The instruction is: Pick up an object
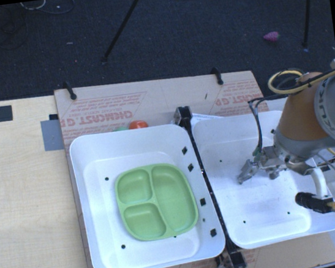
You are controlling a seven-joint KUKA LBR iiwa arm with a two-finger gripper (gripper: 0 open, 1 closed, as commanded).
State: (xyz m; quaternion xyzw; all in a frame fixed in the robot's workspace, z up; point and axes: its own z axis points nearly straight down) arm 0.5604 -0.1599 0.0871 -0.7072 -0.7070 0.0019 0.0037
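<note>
1. Gripper (251, 172) low over the right bin (254, 223), right of frame centre, metal fingers pointing left; open or closed, cannot tell; nothing visible between them.
2. Grey arm with orange band (298, 118) entering from the right edge, wrist bent down toward that bin's floor.
3. Left bin (92, 172), centre-left of frame, touching the right bin along a dark divider.
4. Green divided plate (156, 201), three compartments, lying flat in the middle of the left bin: the clearest candidate to pick, well apart from the gripper.
5. Small orange object (138, 125) just beyond the left bin's upper rim, partly hidden.
6. Likely step: reaching toward something to grasp. To do it well: cross the divider with height to spare, descend over a raised rim or compartment wall of the plate rather than its flat floor, close squarely, lift straight up.
</note>
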